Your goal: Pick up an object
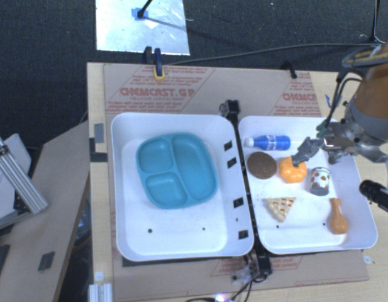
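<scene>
Crowding the orange toy (pixel 292 170): cookie (pixel 261 165), cup (pixel 319 180), bottle (pixel 268 142).

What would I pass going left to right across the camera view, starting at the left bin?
Blue divided plate → brown round cookie → pizza slice → orange pumpkin-like toy → small brown-spotted white cup → tan drumstick-shaped toy.

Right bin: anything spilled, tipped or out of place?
Nothing stands out. The right bin holds a blue bottle lying on its side, brown disc, orange toy, pizza slice, all loose and apart. The gripper hangs just above the orange toy.
</scene>
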Robot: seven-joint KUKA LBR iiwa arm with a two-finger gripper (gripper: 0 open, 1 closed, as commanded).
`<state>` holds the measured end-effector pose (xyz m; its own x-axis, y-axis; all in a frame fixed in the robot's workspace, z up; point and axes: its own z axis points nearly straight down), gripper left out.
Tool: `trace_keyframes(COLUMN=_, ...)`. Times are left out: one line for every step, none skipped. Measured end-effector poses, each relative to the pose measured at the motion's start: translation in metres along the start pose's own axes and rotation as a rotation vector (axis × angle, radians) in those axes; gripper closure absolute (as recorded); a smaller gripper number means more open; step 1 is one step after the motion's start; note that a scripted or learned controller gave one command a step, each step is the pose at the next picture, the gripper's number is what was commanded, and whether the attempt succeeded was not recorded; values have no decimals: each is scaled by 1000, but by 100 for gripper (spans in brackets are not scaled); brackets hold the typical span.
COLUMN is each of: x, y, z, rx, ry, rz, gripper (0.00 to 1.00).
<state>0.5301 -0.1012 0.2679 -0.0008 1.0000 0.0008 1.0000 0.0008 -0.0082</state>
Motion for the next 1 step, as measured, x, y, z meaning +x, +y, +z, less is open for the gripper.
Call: trace_keyframes(x=0, y=2, z=-5, rx=-11, ry=-2, rz=-2, gripper=0)
